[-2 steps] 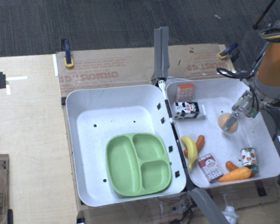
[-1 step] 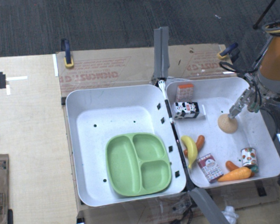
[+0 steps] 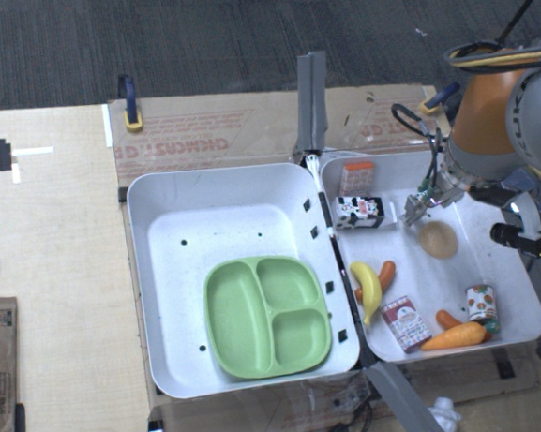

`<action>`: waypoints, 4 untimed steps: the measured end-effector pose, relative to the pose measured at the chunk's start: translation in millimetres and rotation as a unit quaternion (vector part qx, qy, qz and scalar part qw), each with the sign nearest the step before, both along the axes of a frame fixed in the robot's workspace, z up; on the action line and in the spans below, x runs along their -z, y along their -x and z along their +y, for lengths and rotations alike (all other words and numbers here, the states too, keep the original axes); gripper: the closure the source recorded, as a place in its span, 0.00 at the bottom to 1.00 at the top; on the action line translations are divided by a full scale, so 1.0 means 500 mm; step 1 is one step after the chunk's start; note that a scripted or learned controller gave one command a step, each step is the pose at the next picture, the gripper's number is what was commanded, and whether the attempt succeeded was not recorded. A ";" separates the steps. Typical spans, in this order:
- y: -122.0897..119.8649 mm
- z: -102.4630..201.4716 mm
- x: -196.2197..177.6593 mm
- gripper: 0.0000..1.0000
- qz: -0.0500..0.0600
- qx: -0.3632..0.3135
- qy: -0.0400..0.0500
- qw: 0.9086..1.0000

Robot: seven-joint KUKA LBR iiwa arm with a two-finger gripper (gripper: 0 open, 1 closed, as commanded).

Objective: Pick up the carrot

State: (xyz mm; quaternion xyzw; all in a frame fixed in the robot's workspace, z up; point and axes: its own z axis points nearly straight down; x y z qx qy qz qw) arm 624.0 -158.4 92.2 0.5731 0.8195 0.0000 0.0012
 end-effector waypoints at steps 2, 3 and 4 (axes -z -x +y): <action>-0.040 0.083 -0.034 1.00 -0.012 0.032 0.004 0.999; 0.064 0.097 -0.001 1.00 0.000 -0.011 0.001 1.000; 0.117 0.077 -0.444 1.00 0.001 -0.051 0.000 0.999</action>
